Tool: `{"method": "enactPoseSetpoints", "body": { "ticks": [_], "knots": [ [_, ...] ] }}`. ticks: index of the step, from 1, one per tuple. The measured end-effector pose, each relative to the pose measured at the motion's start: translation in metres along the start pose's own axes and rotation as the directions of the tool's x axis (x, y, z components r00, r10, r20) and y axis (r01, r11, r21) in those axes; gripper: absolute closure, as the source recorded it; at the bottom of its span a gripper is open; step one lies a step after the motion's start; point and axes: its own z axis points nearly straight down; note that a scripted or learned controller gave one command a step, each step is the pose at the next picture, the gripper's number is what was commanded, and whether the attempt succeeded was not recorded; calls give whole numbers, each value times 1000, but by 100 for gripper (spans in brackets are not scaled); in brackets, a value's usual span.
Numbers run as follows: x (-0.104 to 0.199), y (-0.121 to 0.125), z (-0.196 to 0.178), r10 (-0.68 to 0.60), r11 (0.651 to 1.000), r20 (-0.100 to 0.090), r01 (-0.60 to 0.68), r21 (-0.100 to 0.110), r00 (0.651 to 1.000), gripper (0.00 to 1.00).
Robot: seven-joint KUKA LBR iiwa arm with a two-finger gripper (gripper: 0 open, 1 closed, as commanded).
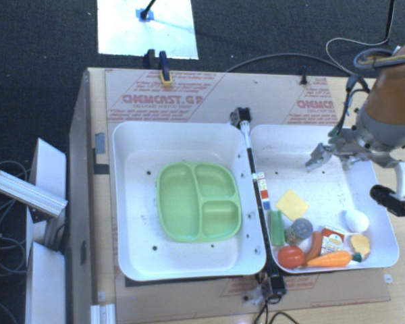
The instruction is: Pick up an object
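Gripper (318, 158) being held above right bin (391, 252), fingers spread, nothing held. Isolated egg (356, 220) being favoured over clutter; straight descent advised.

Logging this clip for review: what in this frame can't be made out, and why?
- Gripper, camera view: too small and blurred to tell how its fingers stand or whether anything is between them.
- Arm: cut off by the right edge.
- Toy pile in the right bin: the carrot, tomato and egg read clearly; the grey round piece and small carton are too small to identify.
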Motion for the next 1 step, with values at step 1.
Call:
{"method": "enactPoseSetpoints", "body": {
  "ticks": [1],
  "knots": [
    [33, -13, 114, -1, 1000, -2, 1, 4, 1000, 0]
  ]
}}
